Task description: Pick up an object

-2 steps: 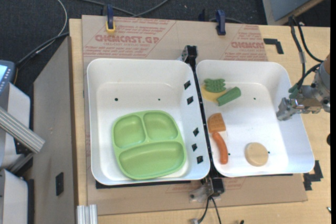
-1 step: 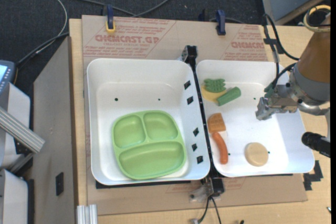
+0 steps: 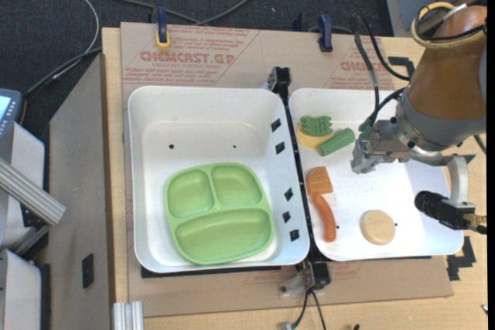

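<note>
1. Desk (image 3: 232,50): a brown cardboard sheet with red print covers it. Clamps grip its far edge, one yellow-handled (image 3: 162,27) and one blue (image 3: 326,33). Dark carpet lies beyond, with cables running across it.
2. Left bin (image 3: 147,166): white and shallow, it serves as the landmark. It touches the right bin (image 3: 418,243) along a shared middle wall carrying black clips.
3. Arm (image 3: 448,81): grey with an orange-brown band, it reaches over the far right part of the right bin, well apart from the left bin.
4. Green tray (image 3: 220,211): a three-compartment plate lying flat in the near half of the left bin.
5. End effector (image 3: 370,158): it hangs over the right bin's floor, across the shared wall from the left bin. Whether its fingers are spread or pressed together, I cannot tell. Nothing is seen between them.
6. Task objects, all in the right bin:
   - Green cylinder (image 3: 337,141), just beside the end effector on its left-bin side, partly lying over a yellow piece (image 3: 309,140), with a green ridged piece (image 3: 315,124) behind.
   - Orange block (image 3: 319,181) and red-orange stick (image 3: 327,216), close to the shared wall.
   - Tan disc (image 3: 378,227), near the front, farther from the left bin.
</note>
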`<state>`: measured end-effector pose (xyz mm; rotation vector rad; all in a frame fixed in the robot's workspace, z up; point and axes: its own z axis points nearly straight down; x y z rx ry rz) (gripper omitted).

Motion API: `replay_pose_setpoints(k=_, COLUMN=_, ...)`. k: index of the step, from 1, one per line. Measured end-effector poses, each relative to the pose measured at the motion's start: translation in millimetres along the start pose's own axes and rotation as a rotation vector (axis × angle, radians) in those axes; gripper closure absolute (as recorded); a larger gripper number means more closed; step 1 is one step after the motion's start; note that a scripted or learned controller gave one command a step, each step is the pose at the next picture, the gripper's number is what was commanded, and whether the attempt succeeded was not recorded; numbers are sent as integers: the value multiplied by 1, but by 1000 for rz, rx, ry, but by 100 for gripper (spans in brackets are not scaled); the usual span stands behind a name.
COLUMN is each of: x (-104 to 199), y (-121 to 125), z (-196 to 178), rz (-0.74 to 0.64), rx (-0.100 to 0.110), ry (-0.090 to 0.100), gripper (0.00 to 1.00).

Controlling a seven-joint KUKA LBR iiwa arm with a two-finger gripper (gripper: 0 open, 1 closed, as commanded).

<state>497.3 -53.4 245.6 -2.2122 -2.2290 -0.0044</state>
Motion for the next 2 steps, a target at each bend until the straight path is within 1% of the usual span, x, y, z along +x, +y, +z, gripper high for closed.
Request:
replay_pose_setpoints(k=1, x=49, y=4, z=-4, rz=0, rx=0, ry=-1, gripper=100)
replay_pose_setpoints(k=2, x=111, y=12, z=-4, rz=-1, rx=0, ry=0, gripper=100)
